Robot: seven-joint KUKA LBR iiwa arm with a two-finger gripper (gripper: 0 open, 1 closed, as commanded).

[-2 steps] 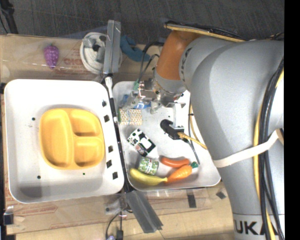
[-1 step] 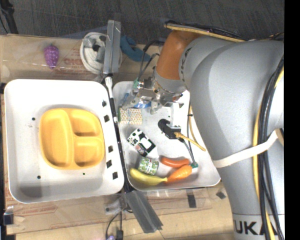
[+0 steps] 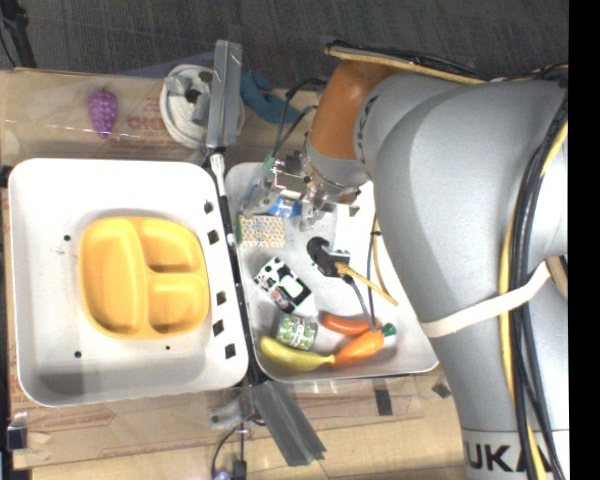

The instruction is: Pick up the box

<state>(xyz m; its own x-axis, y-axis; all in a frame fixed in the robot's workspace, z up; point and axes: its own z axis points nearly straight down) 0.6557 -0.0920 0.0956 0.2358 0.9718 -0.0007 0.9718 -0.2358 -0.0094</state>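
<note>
The box (image 3: 262, 231), small with a speckled green and tan face, lies near the upper left corner of the right bin (image 3: 412, 360), close to the divider between the bins. My gripper (image 3: 288, 193) hangs over that same corner, just above and right of the box. A blue item (image 3: 278, 207) sits right under the gripper, and the metal wrist parts hide where the gripper ends. Nothing is visibly lifted.
In the right bin lie a black and white object (image 3: 282, 284), a green can (image 3: 298, 331), a banana (image 3: 290, 355), a carrot (image 3: 360, 345) and a red pepper (image 3: 344, 322). The left bin (image 3: 40, 268) holds a yellow divided plate (image 3: 145, 274). A purple object (image 3: 103, 111) and a white coil (image 3: 188, 103) sit behind the bins.
</note>
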